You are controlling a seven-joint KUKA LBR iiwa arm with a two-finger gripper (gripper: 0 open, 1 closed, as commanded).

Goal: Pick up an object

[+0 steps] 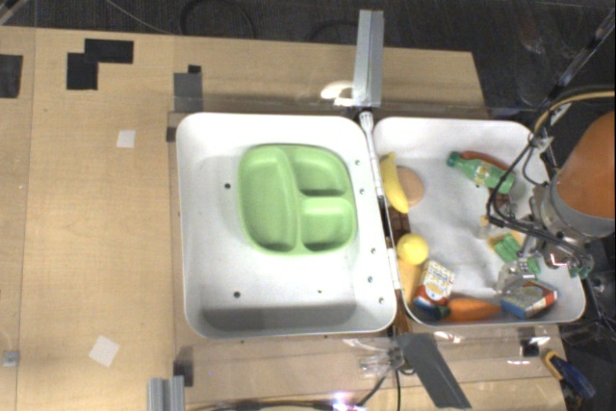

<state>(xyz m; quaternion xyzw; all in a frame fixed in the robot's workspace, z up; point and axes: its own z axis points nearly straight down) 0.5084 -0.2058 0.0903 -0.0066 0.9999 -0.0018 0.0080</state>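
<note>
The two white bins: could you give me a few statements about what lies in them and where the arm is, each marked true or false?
1. The green divided tray lies in the left bin. True.
2. The banana lies in the left bin. False: it lies in the right bin, along its left wall.
3. The gripper is over the right bin. True.
4. The carrot lies at the right bin's far edge. False: it lies by the near edge.
</note>
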